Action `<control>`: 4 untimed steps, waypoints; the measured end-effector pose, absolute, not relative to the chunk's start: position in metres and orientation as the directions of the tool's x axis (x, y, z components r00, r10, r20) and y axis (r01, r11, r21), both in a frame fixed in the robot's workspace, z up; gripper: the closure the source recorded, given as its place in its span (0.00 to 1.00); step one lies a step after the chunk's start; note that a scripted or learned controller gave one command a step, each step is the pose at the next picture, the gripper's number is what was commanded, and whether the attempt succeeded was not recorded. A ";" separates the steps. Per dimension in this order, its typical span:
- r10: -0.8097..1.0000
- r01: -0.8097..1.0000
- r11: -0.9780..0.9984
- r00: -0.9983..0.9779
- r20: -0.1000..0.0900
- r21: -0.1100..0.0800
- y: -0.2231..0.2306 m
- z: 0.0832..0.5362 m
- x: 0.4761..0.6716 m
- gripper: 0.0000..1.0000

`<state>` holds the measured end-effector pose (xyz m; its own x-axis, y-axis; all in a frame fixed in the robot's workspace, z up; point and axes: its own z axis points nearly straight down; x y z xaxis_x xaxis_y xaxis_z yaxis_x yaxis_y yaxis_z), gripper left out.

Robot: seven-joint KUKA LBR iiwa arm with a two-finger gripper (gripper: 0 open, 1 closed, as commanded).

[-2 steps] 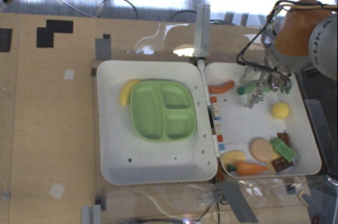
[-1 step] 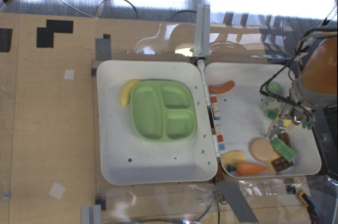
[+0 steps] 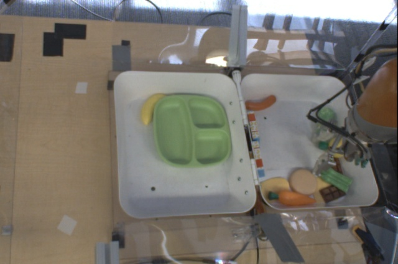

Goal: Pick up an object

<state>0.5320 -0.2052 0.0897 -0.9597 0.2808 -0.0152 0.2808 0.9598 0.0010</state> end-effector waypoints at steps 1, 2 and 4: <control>0.300 0.300 0.954 -0.954 -0.015 0.000 -0.205 0.090 0.532 0.00; 0.390 0.390 0.921 -0.921 -0.018 0.002 -0.206 0.090 0.524 0.00; 0.424 0.424 0.906 -0.905 -0.027 0.005 -0.204 0.104 0.596 1.00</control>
